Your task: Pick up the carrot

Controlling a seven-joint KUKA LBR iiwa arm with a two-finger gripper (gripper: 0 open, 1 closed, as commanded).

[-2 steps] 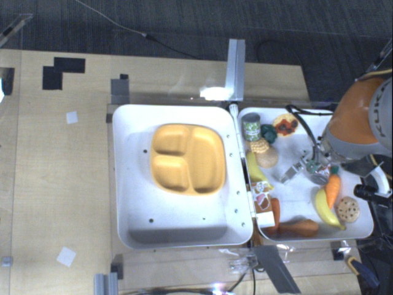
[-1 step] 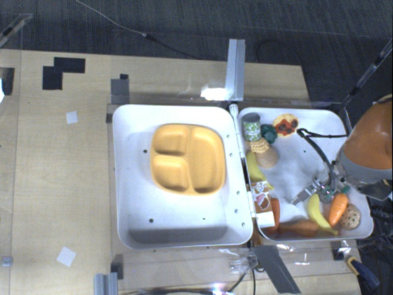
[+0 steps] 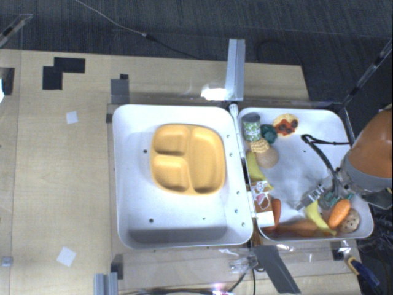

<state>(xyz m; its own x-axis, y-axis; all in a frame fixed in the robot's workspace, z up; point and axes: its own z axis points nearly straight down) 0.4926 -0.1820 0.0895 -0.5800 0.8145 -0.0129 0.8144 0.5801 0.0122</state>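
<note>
The carrot (image 3: 338,213), short, fat and orange, lies in the near right corner of the right bin (image 3: 288,171). My gripper (image 3: 327,198) comes down from the orange-banded wrist (image 3: 371,152) and sits right over the carrot's upper left end, touching or almost touching it. The wrist hides how the gripper meets the carrot, so I cannot tell whether it is held. A slimmer orange object (image 3: 276,209) lies near the bin's front left.
Beside the carrot lie a yellow banana-like piece (image 3: 315,216), a brown sausage (image 3: 299,228) and a cookie (image 3: 351,223). A green can (image 3: 251,128), corn (image 3: 259,145) and other toys line the bin's left wall. The left bin (image 3: 132,183) holds a yellow divided plate (image 3: 187,158).
</note>
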